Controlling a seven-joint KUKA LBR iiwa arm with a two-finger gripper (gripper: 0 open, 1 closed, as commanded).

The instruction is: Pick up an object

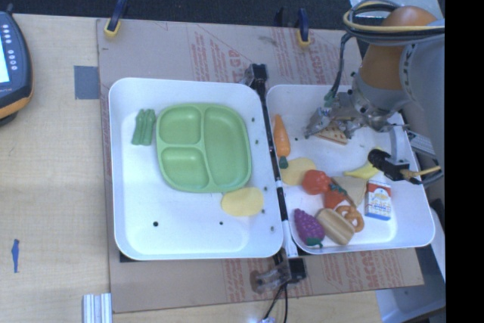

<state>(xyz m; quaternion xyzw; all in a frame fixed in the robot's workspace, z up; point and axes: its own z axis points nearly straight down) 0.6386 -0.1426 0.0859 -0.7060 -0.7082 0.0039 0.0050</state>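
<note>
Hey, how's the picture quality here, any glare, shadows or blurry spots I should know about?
Camera view: lighting even and bright, the white bins nearly washed out, only faint shadows under the green plate. The orange band carries a soft highlight. Slight overall softness; the hand and the toys in the right bin lack fine detail.

Two white bins sit side by side: the left bin (128, 231) and the right bin (412, 234). The left one carries one green divided plate (204, 147), one bundle of green beans (144, 127) and one yellow chip (242, 202). The right one carries one carrot (281, 135), two tomatoes (316, 181) (335, 199), one grape bunch (308, 226), one hot dog (338, 225), one banana (363, 171), one small carton (378, 202) and one cracker (333, 135).
</note>
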